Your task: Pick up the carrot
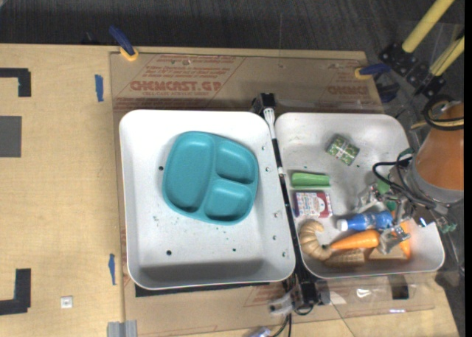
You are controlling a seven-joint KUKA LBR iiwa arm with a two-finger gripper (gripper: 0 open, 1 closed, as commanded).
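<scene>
Lying along the right bin's (354, 125) near wall, the carrot (355, 240) sits just left of the gripper (394, 231), touching a tan croissant-like toy (313, 238). Whether anything is gripped cannot be told. A blue bottle (363, 221) lies just beside it; the teal plate (210, 176) rests well apart to its left.

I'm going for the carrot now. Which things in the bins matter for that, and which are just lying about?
Job:
carrot, low in the right bin
gripper, by the carrot's right end

Lying about:
teal divided plate in the left bin
green block
pink-and-white packet
green checked cube
blue-and-white item
tan curved piece
</scene>
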